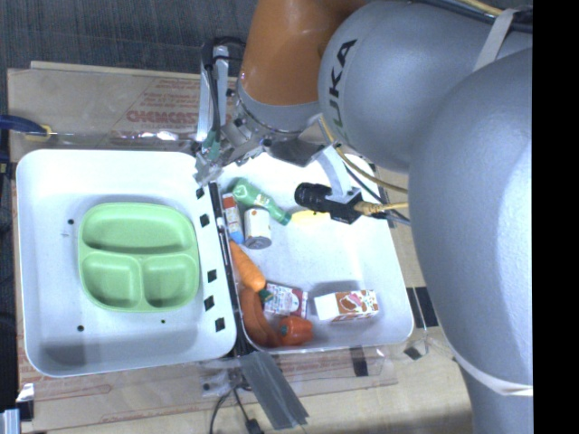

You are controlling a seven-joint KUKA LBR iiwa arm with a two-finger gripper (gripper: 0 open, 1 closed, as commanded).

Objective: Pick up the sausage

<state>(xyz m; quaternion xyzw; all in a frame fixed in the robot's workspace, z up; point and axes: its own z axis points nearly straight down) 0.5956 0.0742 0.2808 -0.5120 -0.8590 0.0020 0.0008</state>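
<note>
sausage (250, 322) lies along the right bin's (380, 242) left wall, near its front corner beside a tomato (291, 330); probably light, smooth and slippery, best pinched mid-length. hand (210, 156) hovers at the bin's back-left corner; grip state unclear.

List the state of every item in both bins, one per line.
green plate: lying flat in the left bin, nothing on it.
sausage: lying along the right bin's left wall.
carrot: lying flat, above the sausage.
can: on its side.
green bottle: on its side.
two cartons: lying flat.
end effector: over the divider, gripping nothing.
</note>
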